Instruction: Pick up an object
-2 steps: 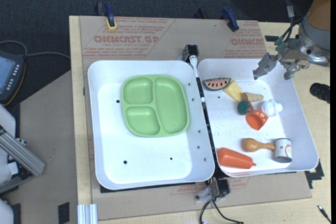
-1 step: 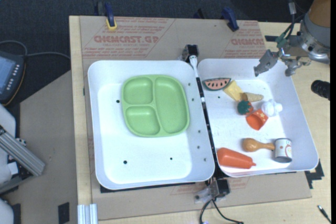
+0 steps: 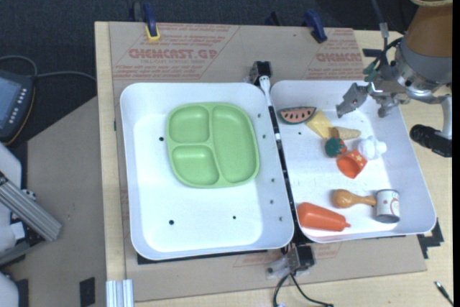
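1. Camera view looks down on a table (image 3: 115, 154) with two white bins side by side.
2. Left bin (image 3: 144, 226) holds a green plate (image 3: 213, 144) with three sections.
3. Right bin (image 3: 410, 176) holds several small toys: a watermelon slice (image 3: 297, 114) near the far left corner, a yellow piece (image 3: 319, 126) just beside it, a cone (image 3: 346, 132), a dark green ball (image 3: 334, 147), an orange-red cup (image 3: 351, 165) touching a white piece (image 3: 372, 149), a wooden pear-like piece (image 3: 352, 198), a small can (image 3: 387, 205) and an orange carrot (image 3: 322, 217) near the front edge.
4. Gripper (image 3: 366, 98) hangs over the far part of the right bin, above the cone and to its right; the arm comes in from the right.
5. Its fingers (image 3: 351, 99) stand apart, open, with nothing between them.
6. All the toys lie on the bin floor.
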